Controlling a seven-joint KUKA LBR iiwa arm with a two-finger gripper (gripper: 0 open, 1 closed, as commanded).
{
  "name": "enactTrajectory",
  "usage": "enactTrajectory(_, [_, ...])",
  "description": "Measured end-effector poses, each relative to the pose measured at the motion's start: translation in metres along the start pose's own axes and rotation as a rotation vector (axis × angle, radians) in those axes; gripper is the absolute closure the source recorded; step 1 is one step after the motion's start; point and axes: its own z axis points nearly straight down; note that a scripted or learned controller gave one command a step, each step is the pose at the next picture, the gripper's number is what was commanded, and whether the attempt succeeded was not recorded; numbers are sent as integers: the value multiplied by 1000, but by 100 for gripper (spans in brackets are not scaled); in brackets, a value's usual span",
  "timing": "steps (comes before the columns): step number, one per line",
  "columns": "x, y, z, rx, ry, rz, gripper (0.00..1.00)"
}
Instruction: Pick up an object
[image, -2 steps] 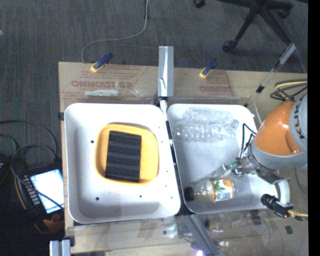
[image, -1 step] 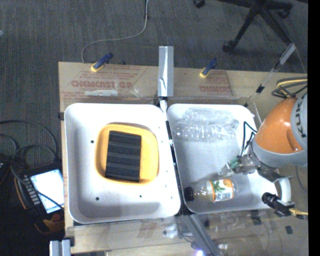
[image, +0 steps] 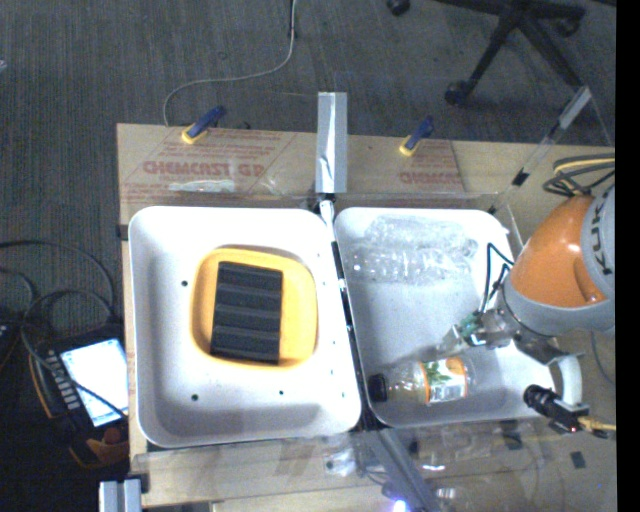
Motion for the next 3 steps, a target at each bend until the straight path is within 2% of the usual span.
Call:
enactTrajectory(1, [25, -1, 11, -16, -22, -73, 0])
enactTrajectory(2, [-12, 35, -41, 2, -8, 15, 0])
enactTrajectory(3, [5, -9, -17, 4, -4, 2, 0])
